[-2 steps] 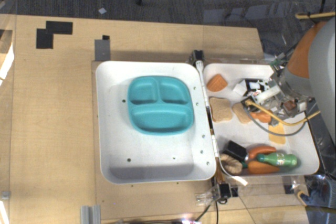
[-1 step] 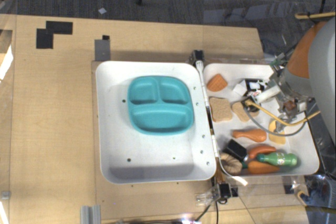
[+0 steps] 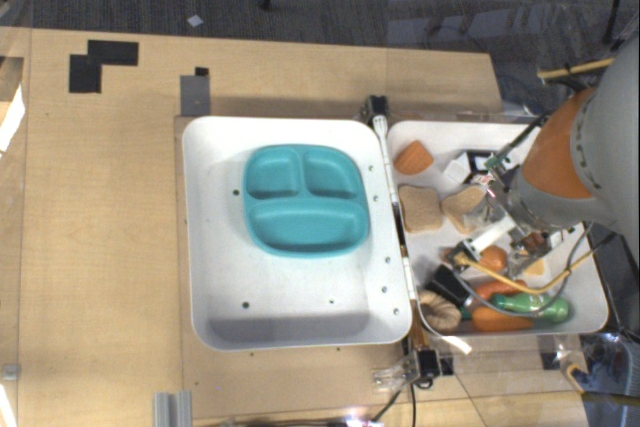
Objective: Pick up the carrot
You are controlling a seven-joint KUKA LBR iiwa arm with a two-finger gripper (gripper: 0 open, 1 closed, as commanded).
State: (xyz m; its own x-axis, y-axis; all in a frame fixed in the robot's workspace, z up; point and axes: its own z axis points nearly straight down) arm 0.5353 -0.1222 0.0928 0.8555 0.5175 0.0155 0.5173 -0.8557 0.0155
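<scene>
Carrot pick-up, lower right of the frame. My hand (image 3: 497, 243) hovers low over the cluttered right bin (image 3: 442, 137); whether it is spread or pressed together I cannot tell. Just below it in the frame lies the carrot (image 3: 495, 320), near the bin's lower wall, its long axis running left to right and its green top (image 3: 540, 308) pointing right. My judgement is that the approach is a short drop toward the frame's lower edge.

Plate (image 3: 305, 198) in the left bin (image 3: 215, 295), carrot (image 3: 495, 320) at the front of the right bin (image 3: 450, 127) (amid clutter)
</scene>
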